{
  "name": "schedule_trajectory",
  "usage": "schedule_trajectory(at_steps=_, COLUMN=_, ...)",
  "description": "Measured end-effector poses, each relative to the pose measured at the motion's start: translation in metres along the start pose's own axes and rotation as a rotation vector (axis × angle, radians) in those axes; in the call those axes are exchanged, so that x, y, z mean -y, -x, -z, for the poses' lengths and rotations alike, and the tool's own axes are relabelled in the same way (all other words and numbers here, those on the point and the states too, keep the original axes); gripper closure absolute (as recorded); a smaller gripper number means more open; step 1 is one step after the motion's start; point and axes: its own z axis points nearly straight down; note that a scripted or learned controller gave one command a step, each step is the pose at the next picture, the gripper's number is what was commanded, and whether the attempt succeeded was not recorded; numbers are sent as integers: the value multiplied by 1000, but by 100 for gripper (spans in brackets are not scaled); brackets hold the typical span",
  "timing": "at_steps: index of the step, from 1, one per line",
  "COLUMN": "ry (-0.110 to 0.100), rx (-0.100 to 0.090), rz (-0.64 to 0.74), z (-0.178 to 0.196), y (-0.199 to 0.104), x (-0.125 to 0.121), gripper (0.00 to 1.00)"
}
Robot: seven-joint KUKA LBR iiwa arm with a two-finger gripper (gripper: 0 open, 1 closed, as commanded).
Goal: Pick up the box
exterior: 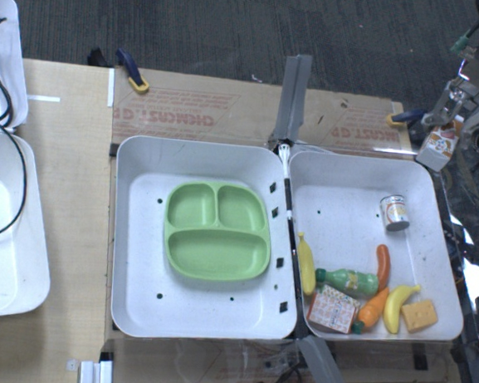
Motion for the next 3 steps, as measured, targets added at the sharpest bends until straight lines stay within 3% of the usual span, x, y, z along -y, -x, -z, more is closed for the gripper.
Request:
schedule_trajectory(at_steps=1, ry=-1, rx=0, rz=76, z=-128, y=40, x=-55, gripper=100)
schedule_trajectory(at_steps=2, ry=1, rx=-1, rz=79, z=-26, y=18, x=-49, gripper=100)
schedule_trajectory(at_steps=3, ry=-2, rx=0, rz=-35, z=-120, y=75, x=-17, gripper=100)
